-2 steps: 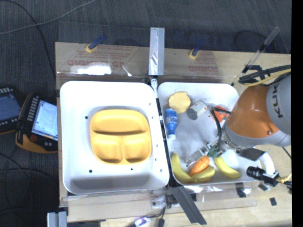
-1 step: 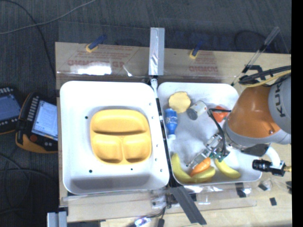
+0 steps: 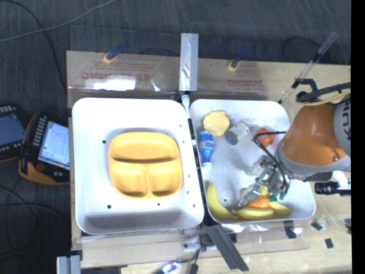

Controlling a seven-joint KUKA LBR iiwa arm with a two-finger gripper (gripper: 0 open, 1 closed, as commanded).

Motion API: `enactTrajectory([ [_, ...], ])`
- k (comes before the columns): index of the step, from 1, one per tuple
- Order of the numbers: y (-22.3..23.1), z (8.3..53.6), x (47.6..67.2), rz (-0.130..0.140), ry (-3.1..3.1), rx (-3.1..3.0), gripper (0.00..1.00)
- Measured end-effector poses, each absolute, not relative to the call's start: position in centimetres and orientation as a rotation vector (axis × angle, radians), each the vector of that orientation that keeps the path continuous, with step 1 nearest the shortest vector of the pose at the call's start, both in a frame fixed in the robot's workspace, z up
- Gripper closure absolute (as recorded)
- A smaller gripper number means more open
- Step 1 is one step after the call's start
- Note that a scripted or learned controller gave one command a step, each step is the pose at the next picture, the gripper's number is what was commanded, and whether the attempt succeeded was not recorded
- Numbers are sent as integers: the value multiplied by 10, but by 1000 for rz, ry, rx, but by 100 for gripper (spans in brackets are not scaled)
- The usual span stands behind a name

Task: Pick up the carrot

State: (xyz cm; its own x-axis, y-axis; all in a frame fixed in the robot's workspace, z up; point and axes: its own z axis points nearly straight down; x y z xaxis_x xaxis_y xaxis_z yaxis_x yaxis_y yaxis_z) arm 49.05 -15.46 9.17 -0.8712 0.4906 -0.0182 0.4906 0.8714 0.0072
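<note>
Two shallow white plastic bins are seen on the counter (image 3: 85,64): the left bin (image 3: 85,153) contains one yellow three-compartment tray (image 3: 146,163). In the right bin (image 3: 296,207) are counted two curved yellow bananas (image 3: 219,203), one blue-labelled bottle (image 3: 205,147), one round yellow piece (image 3: 216,122), one grey cylinder (image 3: 236,133) and one orange carrot (image 3: 260,202). The metal hand (image 3: 258,194) is positioned at the carrot, by the front wall; whether it is spread or pinching cannot be told.

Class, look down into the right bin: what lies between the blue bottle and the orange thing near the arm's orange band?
In the camera view, a small grey cylinder lies between the blue bottle and the orange thing, on the right bin floor.
</note>
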Motion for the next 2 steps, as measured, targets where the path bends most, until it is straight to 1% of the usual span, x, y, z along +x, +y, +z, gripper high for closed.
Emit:
enactTrajectory([
  [1, -120, 92, 490, -16, 3090, 433, 0],
  [2, -179, 138, 484, -2, 3130, 255, 0],
])
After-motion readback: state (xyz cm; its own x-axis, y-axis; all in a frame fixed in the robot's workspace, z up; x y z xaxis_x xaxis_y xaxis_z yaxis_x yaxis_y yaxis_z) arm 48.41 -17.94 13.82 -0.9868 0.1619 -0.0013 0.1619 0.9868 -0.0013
